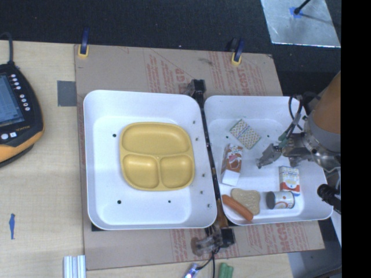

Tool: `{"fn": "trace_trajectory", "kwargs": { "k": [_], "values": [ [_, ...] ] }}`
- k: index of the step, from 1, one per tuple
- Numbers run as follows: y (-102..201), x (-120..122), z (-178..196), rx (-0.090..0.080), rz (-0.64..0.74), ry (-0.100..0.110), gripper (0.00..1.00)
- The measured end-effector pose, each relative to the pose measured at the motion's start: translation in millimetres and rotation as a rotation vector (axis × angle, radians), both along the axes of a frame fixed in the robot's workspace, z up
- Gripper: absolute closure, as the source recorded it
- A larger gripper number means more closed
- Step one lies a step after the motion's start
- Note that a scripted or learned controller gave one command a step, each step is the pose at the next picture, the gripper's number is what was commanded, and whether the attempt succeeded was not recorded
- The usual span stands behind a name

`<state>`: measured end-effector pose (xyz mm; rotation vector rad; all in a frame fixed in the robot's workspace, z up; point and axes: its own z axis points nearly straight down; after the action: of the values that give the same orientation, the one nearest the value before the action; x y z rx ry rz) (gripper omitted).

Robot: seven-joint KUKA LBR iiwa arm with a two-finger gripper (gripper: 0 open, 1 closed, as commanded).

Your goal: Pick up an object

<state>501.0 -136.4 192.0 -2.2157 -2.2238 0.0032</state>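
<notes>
pincer (pixel 268 155) over right bin (pixel 262 106), holding nothing

A small red-and-white can (pixel 289 179) lies on its side just below the gripper (pixel 268 156), with a second can (pixel 280 200) beneath it.

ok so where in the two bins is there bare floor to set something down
Left bin: bare floor rings the yellow divided plate, widest along the front and left walls. Right bin: a bare strip along the back wall behind the patterned packet. Its front is crowded: brown packet, carrot, bread slice, two cans, and the gripper in the middle.
</notes>
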Motion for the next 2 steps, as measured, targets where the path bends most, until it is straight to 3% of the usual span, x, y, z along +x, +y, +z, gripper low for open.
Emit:
{"fn": "trace_trajectory", "kwargs": {
  "k": [1, 2],
  "values": [
    [-75.9, 19.6, -91.1, -0.002, 0.002, -0.003, 0.00],
    [-77.8, 19.9, -80.1, -0.006, 0.006, -0.002, 1.00]
  ]
}}
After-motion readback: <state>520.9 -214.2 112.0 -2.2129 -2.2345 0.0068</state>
